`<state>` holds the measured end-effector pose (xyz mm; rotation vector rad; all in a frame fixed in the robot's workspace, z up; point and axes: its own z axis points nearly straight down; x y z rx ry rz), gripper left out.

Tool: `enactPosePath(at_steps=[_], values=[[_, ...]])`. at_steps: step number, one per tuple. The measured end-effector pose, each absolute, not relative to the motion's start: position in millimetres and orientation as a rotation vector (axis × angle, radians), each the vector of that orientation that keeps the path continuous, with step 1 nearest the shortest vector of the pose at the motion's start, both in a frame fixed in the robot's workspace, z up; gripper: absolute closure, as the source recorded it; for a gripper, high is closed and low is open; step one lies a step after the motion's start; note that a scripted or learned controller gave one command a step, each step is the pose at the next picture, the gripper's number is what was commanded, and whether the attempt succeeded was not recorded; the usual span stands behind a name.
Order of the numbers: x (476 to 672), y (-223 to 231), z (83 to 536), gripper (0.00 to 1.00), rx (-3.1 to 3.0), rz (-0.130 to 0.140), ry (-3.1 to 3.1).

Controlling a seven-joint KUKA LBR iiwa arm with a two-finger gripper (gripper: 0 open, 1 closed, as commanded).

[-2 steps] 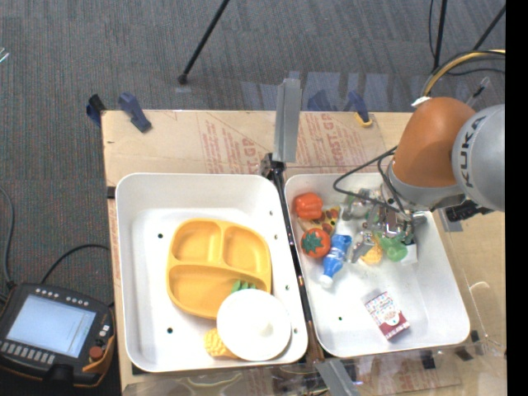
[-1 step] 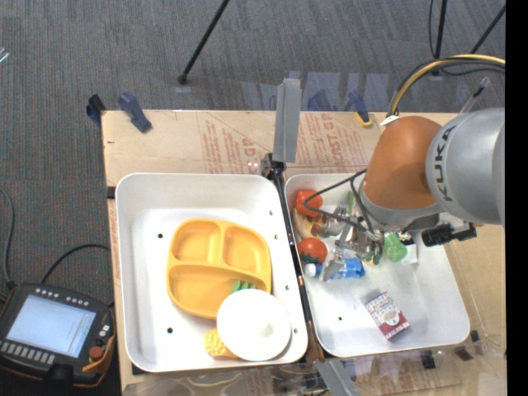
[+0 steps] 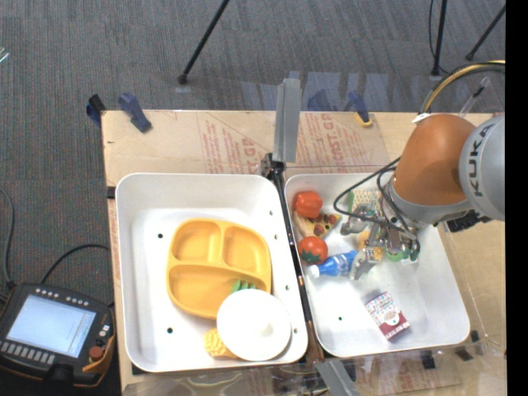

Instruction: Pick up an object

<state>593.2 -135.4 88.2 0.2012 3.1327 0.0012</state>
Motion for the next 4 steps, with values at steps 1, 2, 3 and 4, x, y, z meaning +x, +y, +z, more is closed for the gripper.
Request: enactPosePath(at_steps=[1,2,3,4], values=[[592.3,-206.4,88.4,0.00,-0.111,0.012,3.135],[587.8,-154.8,87.5,0.00,0.024,0.005,3.141],[589.1,-153.8,97.9,1.00,0.021,0.005,3.138],[621.4,-102.6,114.4,1.00,0.050,0.003,3.137]])
